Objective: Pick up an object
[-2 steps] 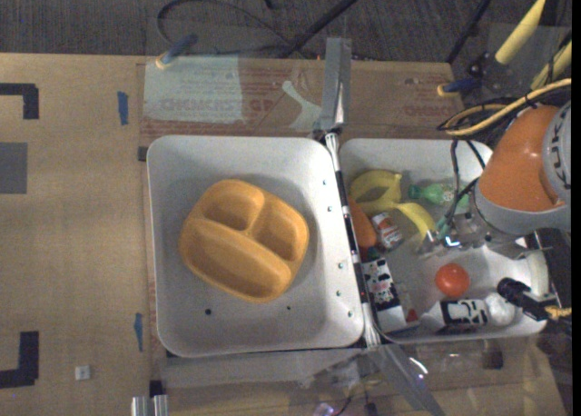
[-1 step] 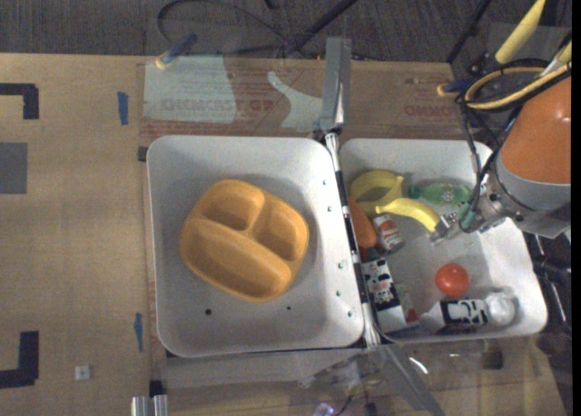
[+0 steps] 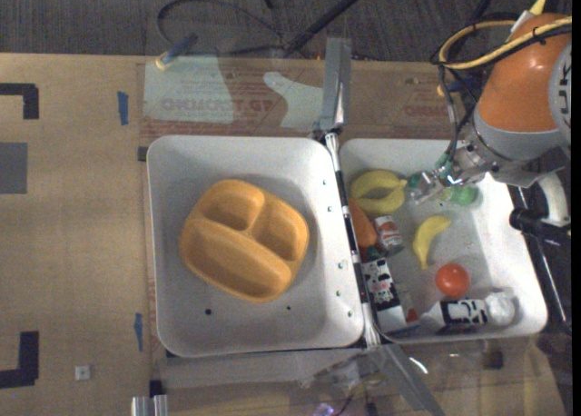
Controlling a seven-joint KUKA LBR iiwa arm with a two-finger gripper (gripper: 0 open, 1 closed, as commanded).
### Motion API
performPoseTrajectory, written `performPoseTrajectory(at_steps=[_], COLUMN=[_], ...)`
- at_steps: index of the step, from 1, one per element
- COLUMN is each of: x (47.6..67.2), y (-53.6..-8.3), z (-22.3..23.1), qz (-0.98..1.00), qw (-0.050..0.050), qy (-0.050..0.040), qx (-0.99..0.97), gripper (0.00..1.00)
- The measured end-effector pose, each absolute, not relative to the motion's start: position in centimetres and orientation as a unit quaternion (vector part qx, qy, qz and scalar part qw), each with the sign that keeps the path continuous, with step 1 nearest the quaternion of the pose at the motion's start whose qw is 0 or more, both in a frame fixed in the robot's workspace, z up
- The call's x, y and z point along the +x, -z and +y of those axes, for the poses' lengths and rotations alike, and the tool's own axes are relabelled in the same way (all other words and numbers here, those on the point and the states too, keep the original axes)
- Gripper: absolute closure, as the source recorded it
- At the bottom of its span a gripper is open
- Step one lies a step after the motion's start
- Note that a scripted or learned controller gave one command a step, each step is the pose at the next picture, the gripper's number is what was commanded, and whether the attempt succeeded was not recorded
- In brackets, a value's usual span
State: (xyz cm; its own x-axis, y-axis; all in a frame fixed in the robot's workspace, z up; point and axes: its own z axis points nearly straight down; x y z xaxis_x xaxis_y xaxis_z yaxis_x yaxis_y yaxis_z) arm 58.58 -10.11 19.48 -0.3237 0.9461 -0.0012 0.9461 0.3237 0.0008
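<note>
The small green rounded object (image 3: 461, 193) lay near the far edge of the right white bin (image 3: 522, 314), just beside my pincer (image 3: 445, 178), with a yellow bunch of toy bananas (image 3: 379, 189) close on its other side. To take it cleanly I judged I should centre over the green piece alone and descend straight, well clear of the bananas. My grey arm with its orange band (image 3: 517, 87) leaned in over the bin's far right corner, wrist angled down; whether the pincer stood wide or narrow I could not tell.
</note>
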Motion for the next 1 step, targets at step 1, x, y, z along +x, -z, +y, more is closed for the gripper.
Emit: performPoseTrajectory(at_steps=[1], x=[57.96], y=[-21.33], z=[-2.98], qz=[0.806], qw=[0.000], qy=[-0.0001], qx=[0.592], gripper=[1.00])
